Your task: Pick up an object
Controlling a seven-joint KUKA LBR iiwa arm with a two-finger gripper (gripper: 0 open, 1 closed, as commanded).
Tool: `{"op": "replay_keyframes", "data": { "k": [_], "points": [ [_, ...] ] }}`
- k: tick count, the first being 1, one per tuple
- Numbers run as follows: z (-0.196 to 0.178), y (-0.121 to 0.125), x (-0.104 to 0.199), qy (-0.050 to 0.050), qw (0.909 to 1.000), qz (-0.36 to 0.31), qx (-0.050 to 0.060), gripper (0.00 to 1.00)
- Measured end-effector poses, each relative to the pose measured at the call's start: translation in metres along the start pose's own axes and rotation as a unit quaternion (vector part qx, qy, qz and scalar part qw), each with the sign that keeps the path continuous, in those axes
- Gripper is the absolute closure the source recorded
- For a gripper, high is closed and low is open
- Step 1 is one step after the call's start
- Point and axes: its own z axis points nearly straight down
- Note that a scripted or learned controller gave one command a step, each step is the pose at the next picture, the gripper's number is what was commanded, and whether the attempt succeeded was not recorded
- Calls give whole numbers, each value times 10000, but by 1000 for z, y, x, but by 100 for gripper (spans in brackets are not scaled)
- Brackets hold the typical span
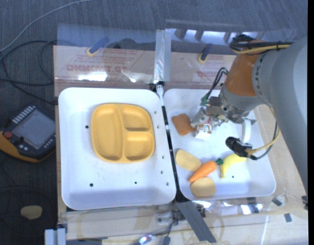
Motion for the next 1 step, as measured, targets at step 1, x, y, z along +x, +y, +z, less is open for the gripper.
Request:
{"op": "replay_keyframes", "data": {
  "k": [1],
  "points": [
    [-110,-102,38,-19,9998,176,32,100]
  ]
}}
